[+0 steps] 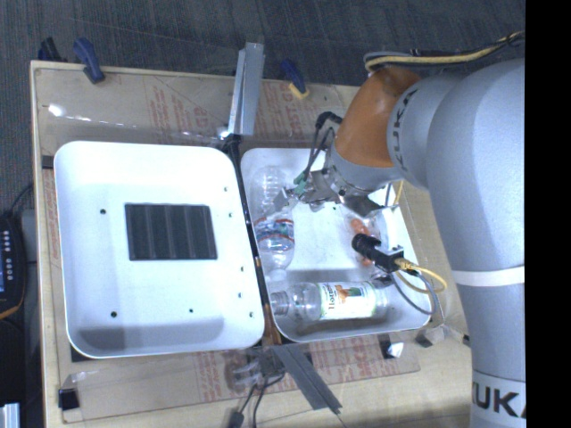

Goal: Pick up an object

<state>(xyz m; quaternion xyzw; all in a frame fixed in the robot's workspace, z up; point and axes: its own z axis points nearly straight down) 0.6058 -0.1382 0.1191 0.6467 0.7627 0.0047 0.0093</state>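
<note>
Both white bins [143, 239] looked smooth, matt plastic. The two bottles [330, 300] were clear glossy plastic. The arm [464, 141] beside the bins showed smooth grey casing.

Tool [314, 188] fingertips behind the wrist, right bin's [308, 333] far corner under the arm.

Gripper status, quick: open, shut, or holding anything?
Gripper: cannot be told; it sits low in the right bin beside the upper clear bottle, with nothing seen held.
</note>
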